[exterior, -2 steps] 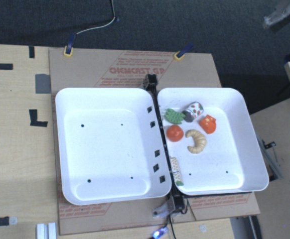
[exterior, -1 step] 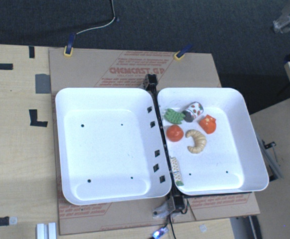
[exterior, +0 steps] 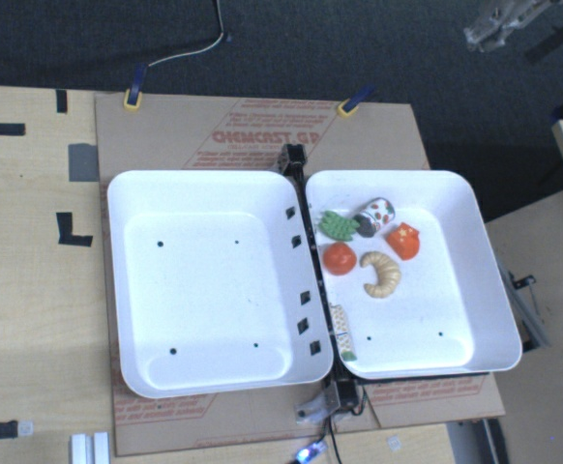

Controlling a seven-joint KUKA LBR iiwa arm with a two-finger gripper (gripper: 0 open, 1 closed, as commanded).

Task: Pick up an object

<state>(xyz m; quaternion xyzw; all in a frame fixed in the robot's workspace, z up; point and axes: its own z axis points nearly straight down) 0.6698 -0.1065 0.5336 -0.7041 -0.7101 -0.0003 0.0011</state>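
The gripper (exterior: 514,10) hangs high at the upper right, over the dark floor beyond the worktop (exterior: 30,259), and it is too blurred to tell whether it is spread or pressed together; nothing shows in it. The things to pick all lie down and to the left of it, in the right bin (exterior: 475,288): a croissant (exterior: 382,274) near the middle, curved, its long axis running roughly up and down the view, with a red tomato (exterior: 339,258) just left of it, a red block (exterior: 403,241) just above right, a green leafy piece (exterior: 337,225) and a small round black-and-white toy (exterior: 373,214) near the far wall. The croissant looks the easiest target, with bare bin floor below it. The left bin (exterior: 204,288) sits alongside, touching the right one.
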